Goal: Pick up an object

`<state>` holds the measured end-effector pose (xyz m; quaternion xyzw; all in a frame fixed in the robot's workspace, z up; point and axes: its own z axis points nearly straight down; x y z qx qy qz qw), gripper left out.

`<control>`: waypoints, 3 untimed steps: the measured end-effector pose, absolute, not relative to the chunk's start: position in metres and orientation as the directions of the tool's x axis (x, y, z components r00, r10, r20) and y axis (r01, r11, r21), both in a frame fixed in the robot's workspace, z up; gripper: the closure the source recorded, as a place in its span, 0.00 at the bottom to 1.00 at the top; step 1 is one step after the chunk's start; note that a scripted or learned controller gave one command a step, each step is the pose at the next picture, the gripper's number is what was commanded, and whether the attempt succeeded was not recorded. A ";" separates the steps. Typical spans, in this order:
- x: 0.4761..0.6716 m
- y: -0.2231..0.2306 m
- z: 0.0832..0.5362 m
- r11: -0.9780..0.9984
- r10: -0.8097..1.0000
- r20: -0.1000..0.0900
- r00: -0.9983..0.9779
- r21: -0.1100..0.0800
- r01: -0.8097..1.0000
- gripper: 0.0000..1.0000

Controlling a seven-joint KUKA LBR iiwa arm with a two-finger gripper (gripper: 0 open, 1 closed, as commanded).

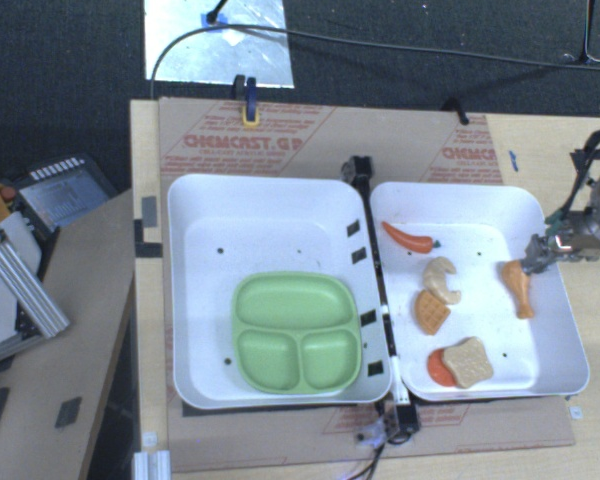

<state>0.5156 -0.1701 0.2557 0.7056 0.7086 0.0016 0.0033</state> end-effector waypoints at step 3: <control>0.550 -0.025 0.239 0.009 1.000 0.002 -0.009 0.002 1.000 1.00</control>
